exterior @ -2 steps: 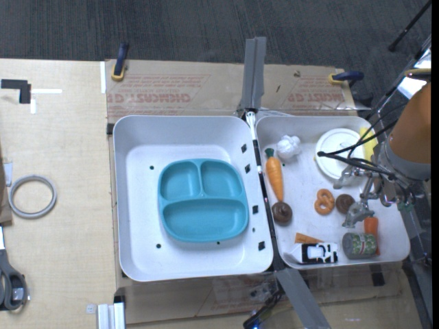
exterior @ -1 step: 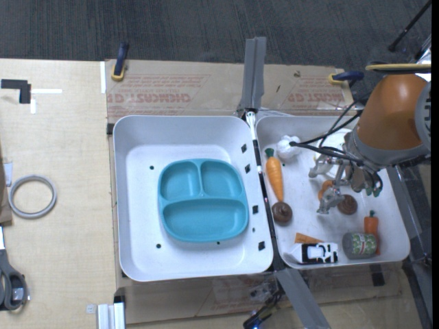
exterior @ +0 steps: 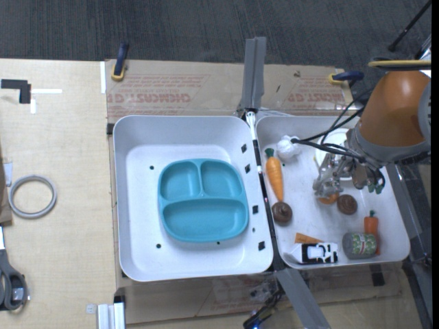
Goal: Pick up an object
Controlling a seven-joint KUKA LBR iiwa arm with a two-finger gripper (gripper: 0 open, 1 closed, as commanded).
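Apparently we're down near the right bin's [exterior: 398, 242] middle with the gripper [exterior: 328, 187] over a small orange item [exterior: 328, 199], probably our target; finger state: cannot tell.

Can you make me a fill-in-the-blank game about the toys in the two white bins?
1. The divided plate in the left bin is coloured ____.
2. The long carrot lies in the ____ bin.
3. The gripper hangs over the ____ bin.
4. The plate has ____ sections.

Missing words: blue; right; right; three.
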